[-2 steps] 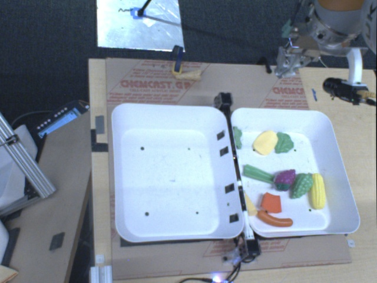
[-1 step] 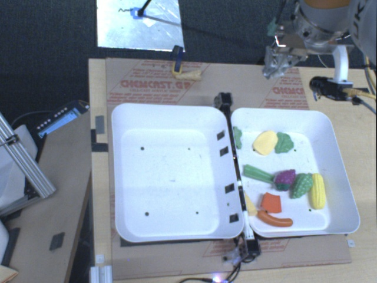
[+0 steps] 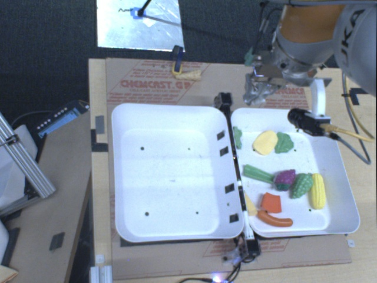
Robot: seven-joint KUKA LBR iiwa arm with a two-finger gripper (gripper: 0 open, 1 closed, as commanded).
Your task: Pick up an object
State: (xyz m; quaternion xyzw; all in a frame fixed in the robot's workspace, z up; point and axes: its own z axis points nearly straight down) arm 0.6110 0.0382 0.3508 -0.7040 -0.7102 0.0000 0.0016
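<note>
Camera view has the jaws (image 3: 257, 93), their gap unreadable, above the right bin's (image 3: 344, 181) back edge; the corn cob (image 3: 317, 191) looks light, stiff, best gripped mid-length.

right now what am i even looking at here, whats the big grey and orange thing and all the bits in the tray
You are looking down at a slant from one fixed camera above a workbench. The grey and orange thing at the top right is a robot arm; its gripper hangs above the back edge of the right bin, with nothing seen between its fingers. Two shallow white bins sit side by side. The left bin shows bare white floor. The right one holds toy food: a yellow piece, green pieces, a purple piece, a corn cob, an orange block and a sausage. Its job is to pick one up.
</note>
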